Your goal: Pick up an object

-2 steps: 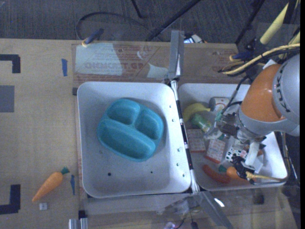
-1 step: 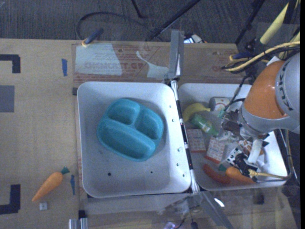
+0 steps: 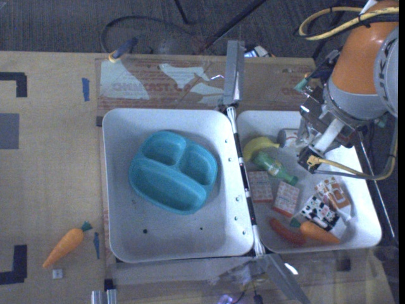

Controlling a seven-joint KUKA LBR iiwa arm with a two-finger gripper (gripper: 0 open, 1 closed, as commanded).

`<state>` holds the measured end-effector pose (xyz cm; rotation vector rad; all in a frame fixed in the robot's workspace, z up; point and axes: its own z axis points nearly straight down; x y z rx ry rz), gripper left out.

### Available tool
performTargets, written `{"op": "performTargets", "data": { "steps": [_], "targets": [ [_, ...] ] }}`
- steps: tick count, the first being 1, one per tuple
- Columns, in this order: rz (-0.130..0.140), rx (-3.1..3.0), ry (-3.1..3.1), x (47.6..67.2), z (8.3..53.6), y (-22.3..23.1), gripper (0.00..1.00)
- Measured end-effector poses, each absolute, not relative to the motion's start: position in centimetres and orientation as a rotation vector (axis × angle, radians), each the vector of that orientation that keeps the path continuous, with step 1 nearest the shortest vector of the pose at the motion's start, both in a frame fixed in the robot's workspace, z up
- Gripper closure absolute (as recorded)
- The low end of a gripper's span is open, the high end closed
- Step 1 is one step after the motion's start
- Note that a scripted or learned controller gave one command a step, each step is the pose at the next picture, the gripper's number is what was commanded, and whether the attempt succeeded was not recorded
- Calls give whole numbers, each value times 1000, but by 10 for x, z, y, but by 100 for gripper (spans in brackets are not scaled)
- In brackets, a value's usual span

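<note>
Nearest the lens, a loose carrot is seen on the bench outside the bins, well apart from the arm. Left bin: one blue divided plate, nothing else noted. Right bin: yellow fruit, green bottle, two printed cards, a checkered packet, an orange carrot and a red sausage-shaped item along the near wall.

The gripper is placed over the far half of the right bin. Whether it is open or closed cannot be told from this angle; nothing is seen held.

No target is named by the task, so the nearest items are judged the likeliest. The green bottle lies just to the view-left of the gripper and slightly nearer the camera, not under it. Its long axis runs diagonally, from far-left to near-right. The yellow fruit is touching or just beside the bottle's far end, against the divider between the bins.

A short shift to view-left would be needed before descent, and a closing line set across the bottle's diagonal axis is judged best. Crowding by the fruit is flagged as a risk.
</note>
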<state>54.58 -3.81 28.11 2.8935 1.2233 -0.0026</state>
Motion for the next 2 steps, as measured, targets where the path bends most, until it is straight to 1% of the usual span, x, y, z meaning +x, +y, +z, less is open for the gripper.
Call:
{"op": "performTargets", "data": {
  "steps": [1,2],
  "targets": [
    [-5,2920,1161,629,224,6,100],
    [-1,2723,1564,621,308,-16,100]
  ]
}}
